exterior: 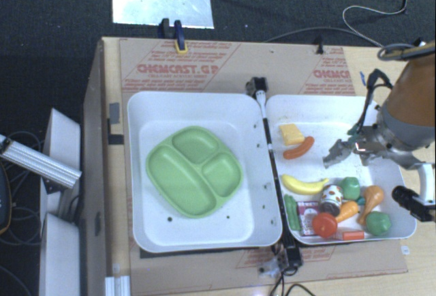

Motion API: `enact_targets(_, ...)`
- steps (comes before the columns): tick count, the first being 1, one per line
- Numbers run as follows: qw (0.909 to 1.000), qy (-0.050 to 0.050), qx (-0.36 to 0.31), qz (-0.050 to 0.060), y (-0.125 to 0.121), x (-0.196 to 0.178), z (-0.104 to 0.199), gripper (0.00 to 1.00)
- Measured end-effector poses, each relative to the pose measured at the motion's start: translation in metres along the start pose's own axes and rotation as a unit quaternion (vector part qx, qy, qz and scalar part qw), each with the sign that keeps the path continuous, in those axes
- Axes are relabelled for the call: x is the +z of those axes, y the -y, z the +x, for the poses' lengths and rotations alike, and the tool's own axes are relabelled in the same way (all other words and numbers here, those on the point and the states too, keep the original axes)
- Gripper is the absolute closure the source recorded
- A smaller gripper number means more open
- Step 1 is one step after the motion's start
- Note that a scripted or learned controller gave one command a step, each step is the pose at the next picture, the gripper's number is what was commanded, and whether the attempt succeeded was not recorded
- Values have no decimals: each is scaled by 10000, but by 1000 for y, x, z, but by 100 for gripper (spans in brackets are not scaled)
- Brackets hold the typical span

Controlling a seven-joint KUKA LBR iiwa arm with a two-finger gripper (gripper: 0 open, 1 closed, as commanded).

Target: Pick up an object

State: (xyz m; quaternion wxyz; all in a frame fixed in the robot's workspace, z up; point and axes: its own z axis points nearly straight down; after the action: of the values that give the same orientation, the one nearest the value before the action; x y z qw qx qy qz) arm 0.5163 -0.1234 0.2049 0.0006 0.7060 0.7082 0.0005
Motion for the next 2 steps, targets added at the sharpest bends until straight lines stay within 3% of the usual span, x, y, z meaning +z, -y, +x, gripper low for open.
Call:
enact_targets(1, 10000, 0, 0, -3, -24, 121, 31, 0)
enact_targets(2, 10000, -1, -3, -4, -66, 120, 41, 0)
